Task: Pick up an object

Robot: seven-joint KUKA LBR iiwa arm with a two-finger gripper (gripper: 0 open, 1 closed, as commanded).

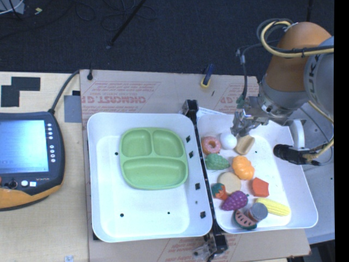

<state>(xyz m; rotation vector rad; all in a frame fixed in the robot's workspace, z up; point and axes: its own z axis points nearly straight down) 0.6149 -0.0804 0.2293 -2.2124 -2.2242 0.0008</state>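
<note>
Whether the grey two-finger gripper (244, 125) is released or clenched cannot be told; it should be centred over the small white plastic egg (228, 141) before descent.

We saw a pale green three-compartment plastic plate (154, 158) in the left shallow white plastic bin (109, 212). In the right shallow white plastic bin (302, 201) lay a pink-frosted toy doughnut (211, 144), a plain white egg (228, 141), an orange toy fruit (244, 167), purple toy grapes (235, 201), and a yellow corn cob (274, 206), all beneath the grey arm's orange band (297, 56)
</note>
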